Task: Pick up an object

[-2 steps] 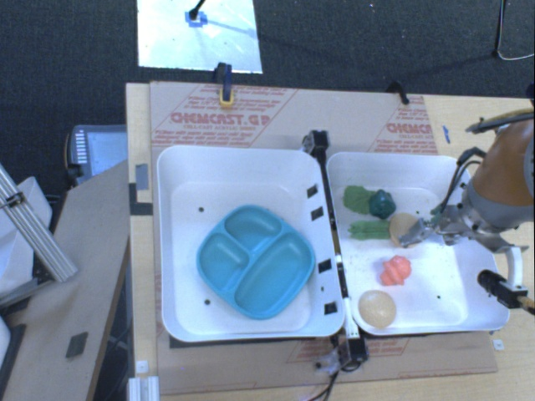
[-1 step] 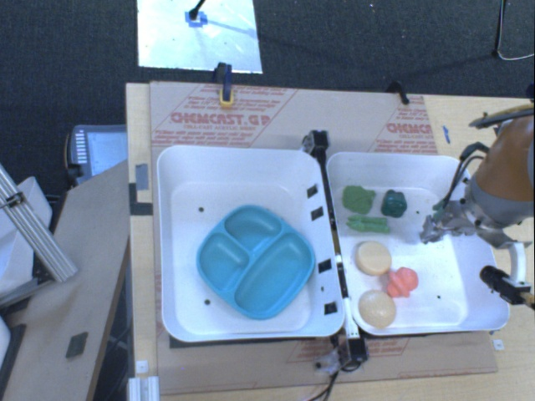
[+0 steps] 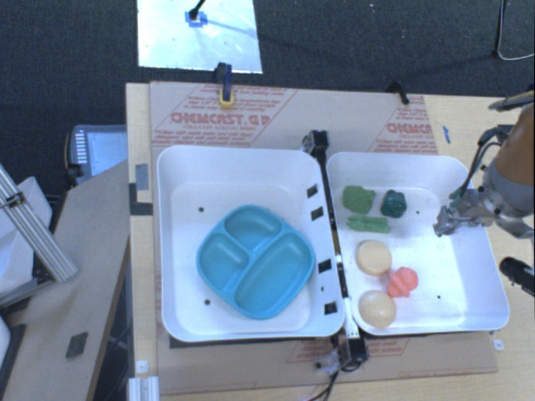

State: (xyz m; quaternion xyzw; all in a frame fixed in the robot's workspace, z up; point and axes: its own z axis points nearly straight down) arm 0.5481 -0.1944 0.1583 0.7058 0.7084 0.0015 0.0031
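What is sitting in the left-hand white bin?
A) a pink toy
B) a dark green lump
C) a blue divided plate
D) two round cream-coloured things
C: the blue divided plate lies alone in the left bin; the small toys are all in the right bin.

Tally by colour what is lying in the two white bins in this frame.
Blue: 1, the divided plate
Green: 3, light lump, dark piece, flat strip
Cream: 2, rounds and
Pink: 1, piece
Total: 7
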